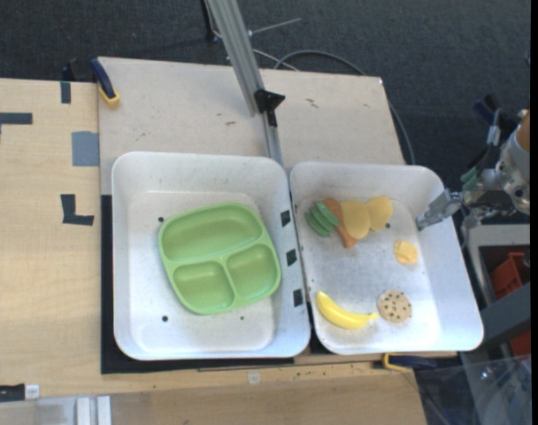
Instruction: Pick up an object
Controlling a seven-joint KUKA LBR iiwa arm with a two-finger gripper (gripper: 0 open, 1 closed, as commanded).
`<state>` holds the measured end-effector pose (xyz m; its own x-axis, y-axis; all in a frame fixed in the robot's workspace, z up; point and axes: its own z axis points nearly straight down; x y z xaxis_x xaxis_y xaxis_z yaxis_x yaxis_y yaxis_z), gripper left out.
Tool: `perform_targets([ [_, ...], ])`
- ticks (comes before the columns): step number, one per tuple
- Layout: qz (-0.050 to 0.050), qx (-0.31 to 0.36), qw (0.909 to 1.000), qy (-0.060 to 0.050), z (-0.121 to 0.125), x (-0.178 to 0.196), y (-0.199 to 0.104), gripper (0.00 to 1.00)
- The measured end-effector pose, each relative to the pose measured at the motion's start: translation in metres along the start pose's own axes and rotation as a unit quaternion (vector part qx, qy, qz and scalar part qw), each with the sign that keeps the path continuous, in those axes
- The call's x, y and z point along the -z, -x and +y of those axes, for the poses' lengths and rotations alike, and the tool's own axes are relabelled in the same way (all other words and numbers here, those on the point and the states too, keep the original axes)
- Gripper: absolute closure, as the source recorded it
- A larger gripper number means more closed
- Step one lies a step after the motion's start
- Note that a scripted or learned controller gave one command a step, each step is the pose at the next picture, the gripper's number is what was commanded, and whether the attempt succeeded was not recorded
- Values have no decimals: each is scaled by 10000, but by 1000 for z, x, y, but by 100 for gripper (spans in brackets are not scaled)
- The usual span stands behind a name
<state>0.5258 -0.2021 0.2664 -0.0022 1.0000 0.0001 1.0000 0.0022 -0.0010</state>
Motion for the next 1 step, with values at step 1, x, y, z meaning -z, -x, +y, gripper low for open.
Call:
perform_targets([
  [1, 0, -1, 10000, 1, 0, 0, 0, 0],
])
